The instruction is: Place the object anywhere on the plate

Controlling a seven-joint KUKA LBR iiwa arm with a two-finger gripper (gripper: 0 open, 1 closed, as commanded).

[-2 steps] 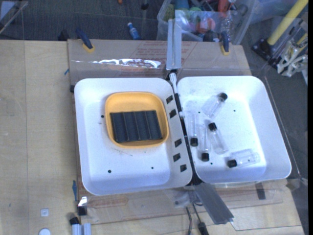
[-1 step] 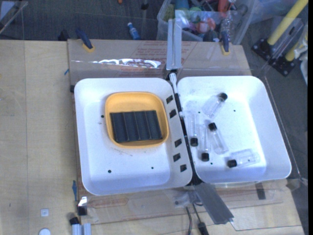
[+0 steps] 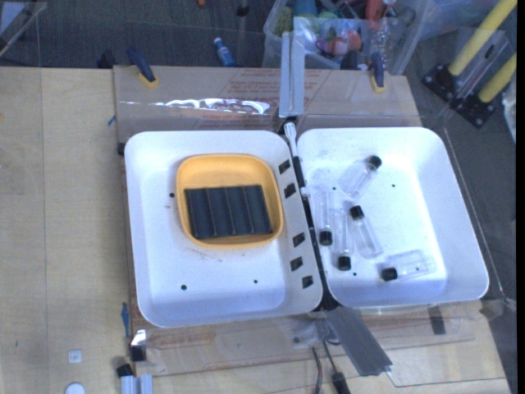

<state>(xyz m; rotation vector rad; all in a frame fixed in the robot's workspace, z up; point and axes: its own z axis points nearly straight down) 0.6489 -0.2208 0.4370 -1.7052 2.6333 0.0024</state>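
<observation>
A yellow, rounded-square plate sits in the upper middle of the left white bin. A dark grey ribbed block lies flat on the plate, covering most of its floor, with its ridges running away from the camera. In the right white bin lie several clear plastic vials with black caps, among them one at the top, one in the middle and one at the lower right.
A raised divider with black clips separates the two bins. Behind the bench stands a clear box of mixed toys. A metal bracket juts out below the bins. Small items lie at the bottom left.
</observation>
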